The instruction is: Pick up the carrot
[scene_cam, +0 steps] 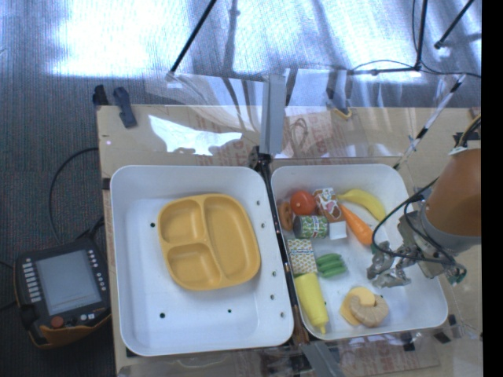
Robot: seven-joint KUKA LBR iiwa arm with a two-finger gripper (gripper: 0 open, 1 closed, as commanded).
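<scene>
Carrot (pixel 356 225): unpicked, lying in right bin (pixel 393 175). My pincer (pixel 387 273), seemingly empty, at its five o'clock; finger state unclear.

Two shallow white glossy plastic bins (pixel 134 210), smooth matt yellow three-compartment plastic tray (pixel 209 240), glossy orange plastic carrot (pixel 356 225), bare metal two-finger gripper (pixel 387 272), shiny pale wooden bench top (pixel 196 132)

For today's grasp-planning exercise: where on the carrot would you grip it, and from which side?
Grip the carrot mid-length from above, fingers across its narrow width. It lies flat and slanted, with the banana close by its upper end; the gripper side looks freer.
</scene>
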